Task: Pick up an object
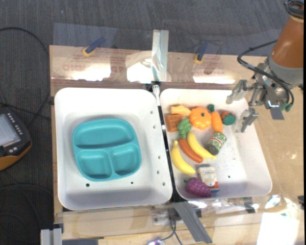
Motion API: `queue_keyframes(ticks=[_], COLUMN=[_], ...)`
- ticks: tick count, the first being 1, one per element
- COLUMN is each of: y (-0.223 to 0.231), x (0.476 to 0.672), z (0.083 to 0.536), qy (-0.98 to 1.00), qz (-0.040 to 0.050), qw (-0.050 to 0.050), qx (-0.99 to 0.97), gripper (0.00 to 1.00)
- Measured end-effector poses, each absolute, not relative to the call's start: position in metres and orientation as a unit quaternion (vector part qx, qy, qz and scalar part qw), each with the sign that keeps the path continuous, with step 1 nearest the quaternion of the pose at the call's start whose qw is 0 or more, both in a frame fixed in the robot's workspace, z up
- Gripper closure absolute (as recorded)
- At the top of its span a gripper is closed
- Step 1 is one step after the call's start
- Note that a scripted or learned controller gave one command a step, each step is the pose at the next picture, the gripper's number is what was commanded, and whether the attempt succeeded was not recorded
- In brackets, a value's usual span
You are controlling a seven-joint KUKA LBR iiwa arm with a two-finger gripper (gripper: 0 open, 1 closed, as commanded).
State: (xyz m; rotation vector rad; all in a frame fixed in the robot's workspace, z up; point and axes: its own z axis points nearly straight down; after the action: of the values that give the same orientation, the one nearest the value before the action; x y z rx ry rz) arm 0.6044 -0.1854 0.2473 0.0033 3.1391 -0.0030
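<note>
Camera view looks down on a brown counter (pixel 92 65) with two white bins side by side. Far left, on the dark floor, lies a hand controller (pixel 5 137) with a screen and a black cable. The left bin (pixel 66 188) holds a teal tray (pixel 107 148) with three sections. The right bin (pixel 250 172) holds toy food, bunched in its left half. At the back sit an orange block (pixel 172 121), a yellow piece (pixel 180 109), green broccoli (pixel 184 128), an orange pumpkin (pixel 200 117), a carrot (pixel 217 121) and a small red piece (pixel 228 119). In the middle lie two yellow bananas (pixel 180 160), a red hot dog (pixel 190 151) between them, and a small can (pixel 217 142) tipped on its side. Near the front are a little jar (pixel 207 175) and purple grapes (pixel 198 188), touching each other. The end effector (pixel 245 106) hangs over the right bin's back right corner, fingers spread wide apart, with nothing between them. It is near the red piece but not touching any toy.
</note>
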Motion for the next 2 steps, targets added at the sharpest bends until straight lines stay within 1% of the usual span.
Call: queue_keyframes(ticks=[1, 2], y=[-0.182, -0.168], x=[0.628, 0.642], z=[0.126, 0.115], qy=[0.999, 1.000], qz=[-0.0062, -0.0025], qw=[0.017, 0.027], qx=[-0.044, -0.004], gripper=[0.00, 0.00])
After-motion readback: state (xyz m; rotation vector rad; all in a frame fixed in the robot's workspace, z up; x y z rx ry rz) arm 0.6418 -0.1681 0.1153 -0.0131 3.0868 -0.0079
